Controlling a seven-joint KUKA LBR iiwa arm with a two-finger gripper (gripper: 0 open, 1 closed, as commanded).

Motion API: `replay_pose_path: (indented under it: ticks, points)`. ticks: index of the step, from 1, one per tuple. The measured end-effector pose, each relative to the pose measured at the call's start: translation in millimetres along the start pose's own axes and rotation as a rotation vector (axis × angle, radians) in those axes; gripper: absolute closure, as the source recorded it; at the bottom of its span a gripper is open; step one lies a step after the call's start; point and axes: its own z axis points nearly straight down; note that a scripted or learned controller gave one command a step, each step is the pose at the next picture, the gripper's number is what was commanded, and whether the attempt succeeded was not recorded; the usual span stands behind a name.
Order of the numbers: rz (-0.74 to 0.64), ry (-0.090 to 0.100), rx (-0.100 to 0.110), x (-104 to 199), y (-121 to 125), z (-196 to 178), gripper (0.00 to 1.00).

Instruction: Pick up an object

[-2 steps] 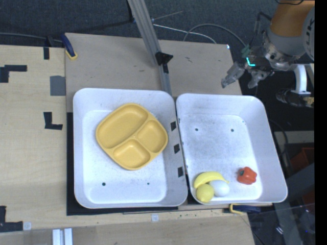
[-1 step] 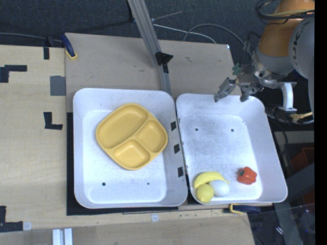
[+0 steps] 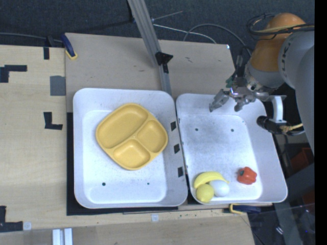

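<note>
Claw [image 3: 227,104] sits over the far edge of the right bin [image 3: 265,152], fingers spread, nothing between them. Pickable items are all bunched at the near end of that bin, well apart from the claw: banana [image 3: 208,178] curled over a lemon [image 3: 205,192], white egg [image 3: 221,188] touching both, red pepper [image 3: 247,175] off to their right. Left bin [image 3: 84,137] holds a yellow tray [image 3: 131,136] with three compartments, lying flat. Both bins side by side on the surface [image 3: 30,152].
</note>
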Motion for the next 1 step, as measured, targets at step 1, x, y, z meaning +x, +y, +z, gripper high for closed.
replay_pose_path:
  ticks: [1]
  points:
    - [-0.001,0.001,0.0,10.0,1.5,58.4,0.0]
